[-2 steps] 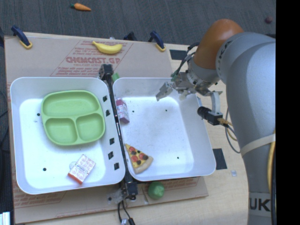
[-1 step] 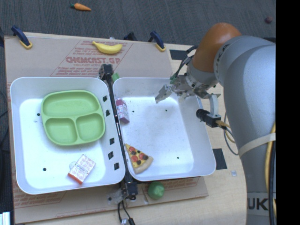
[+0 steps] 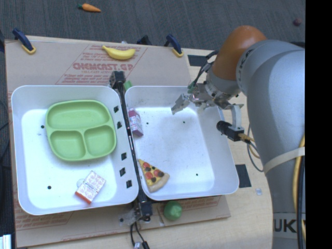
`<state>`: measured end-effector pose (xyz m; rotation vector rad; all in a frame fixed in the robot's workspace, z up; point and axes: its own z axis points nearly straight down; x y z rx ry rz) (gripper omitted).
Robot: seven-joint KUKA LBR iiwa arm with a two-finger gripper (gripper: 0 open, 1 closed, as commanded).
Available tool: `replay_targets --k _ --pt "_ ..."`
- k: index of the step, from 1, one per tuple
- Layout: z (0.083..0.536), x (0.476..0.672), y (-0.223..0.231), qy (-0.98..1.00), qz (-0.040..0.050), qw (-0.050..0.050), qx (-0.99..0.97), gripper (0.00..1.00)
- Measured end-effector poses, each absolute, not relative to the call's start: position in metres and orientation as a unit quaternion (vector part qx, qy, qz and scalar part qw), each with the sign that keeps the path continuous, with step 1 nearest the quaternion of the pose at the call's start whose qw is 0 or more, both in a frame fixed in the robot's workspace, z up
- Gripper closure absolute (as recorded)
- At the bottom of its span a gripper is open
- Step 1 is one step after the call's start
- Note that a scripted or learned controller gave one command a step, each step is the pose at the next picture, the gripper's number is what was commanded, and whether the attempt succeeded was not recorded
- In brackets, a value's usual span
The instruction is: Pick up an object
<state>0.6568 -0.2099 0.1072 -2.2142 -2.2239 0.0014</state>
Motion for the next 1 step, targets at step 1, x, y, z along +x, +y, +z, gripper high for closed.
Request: replay_targets --k 1 --pt "0.1245 0.6571 -0.2105 -0.708 -0.0006 0.0 -0.706 0.0"
